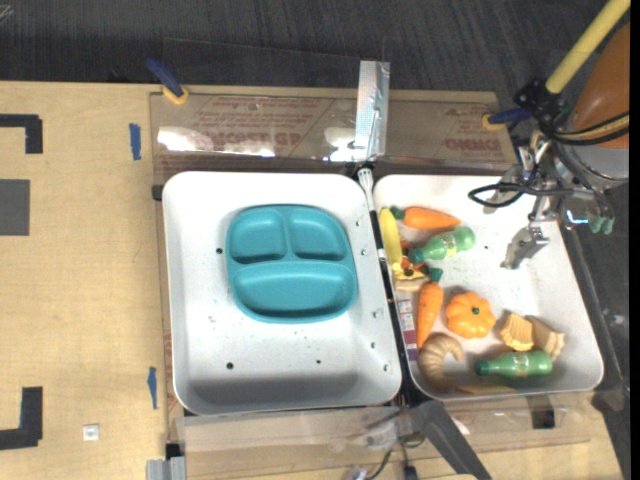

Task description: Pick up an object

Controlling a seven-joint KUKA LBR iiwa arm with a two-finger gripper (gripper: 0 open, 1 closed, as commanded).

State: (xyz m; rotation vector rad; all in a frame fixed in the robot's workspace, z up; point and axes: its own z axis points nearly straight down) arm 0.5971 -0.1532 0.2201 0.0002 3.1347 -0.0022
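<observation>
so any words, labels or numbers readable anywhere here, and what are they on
Nothing can be read for certain.
Reddish print on the cardboard sheet behind the left bin: too blurred.
Reddish print on the cardboard behind the right bin: too blurred.

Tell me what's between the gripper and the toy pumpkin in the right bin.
In the camera view, the stretch from the gripper down-left to the pumpkin is bare white floor of the right bin; no toy lies between them.
</observation>
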